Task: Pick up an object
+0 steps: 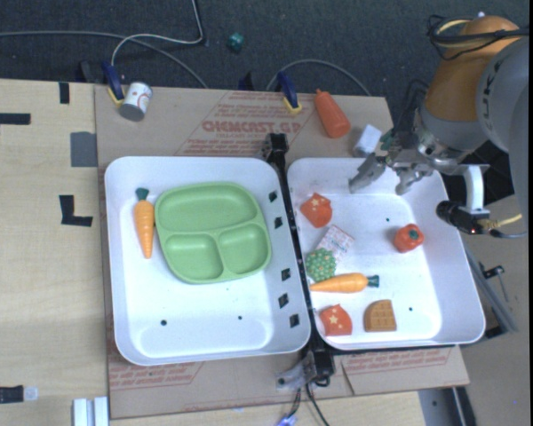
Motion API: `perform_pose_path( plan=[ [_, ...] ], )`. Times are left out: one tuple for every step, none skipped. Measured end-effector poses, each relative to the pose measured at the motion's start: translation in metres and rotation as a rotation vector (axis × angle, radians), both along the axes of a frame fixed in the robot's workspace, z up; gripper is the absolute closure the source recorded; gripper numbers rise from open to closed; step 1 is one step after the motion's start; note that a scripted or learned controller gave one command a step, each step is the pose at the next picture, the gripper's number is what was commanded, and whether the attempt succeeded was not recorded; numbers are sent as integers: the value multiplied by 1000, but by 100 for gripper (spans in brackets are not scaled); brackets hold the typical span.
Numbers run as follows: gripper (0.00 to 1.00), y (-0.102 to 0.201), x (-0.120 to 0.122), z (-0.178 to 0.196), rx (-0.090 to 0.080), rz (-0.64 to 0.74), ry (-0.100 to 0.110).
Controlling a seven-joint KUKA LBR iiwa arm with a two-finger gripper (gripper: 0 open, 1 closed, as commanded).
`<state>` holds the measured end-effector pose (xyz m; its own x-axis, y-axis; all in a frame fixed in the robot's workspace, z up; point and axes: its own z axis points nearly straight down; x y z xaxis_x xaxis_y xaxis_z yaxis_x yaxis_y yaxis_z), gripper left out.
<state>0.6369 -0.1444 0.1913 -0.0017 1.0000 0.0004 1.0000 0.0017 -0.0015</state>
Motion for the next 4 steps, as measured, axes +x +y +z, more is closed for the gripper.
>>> perform_pose_path(
  plan=[
    [0,52,6,-101,1,2,-1],
    [0,21,28,-107,8,-2,21],
    [0,45,-39,-105,-1,-1,-3],
    [100,45,-39,-95,-3,-1,-6]
  ],
)
